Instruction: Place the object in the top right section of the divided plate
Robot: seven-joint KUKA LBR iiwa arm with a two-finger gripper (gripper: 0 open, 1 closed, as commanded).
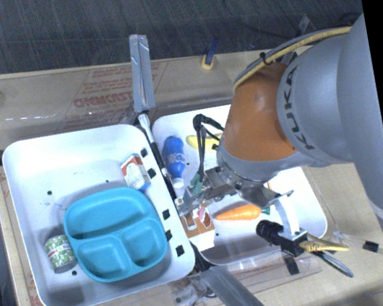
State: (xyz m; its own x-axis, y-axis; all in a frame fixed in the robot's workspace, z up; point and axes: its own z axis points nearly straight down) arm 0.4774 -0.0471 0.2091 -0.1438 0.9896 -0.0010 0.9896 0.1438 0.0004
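gripper [198,197] low in right bin [301,202], open or closed: cannot tell | carrot [237,214], likely the object, just right of it, lying left-right | blue plate [106,209] in left bin [34,176], further left

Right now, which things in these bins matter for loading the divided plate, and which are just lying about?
For the job: blue divided plate, gripper, and whichever nearby thing it picks, blue bottle or carrot; I cannot tell which.
Lying about: small can, red and white carton, both beside the plate.
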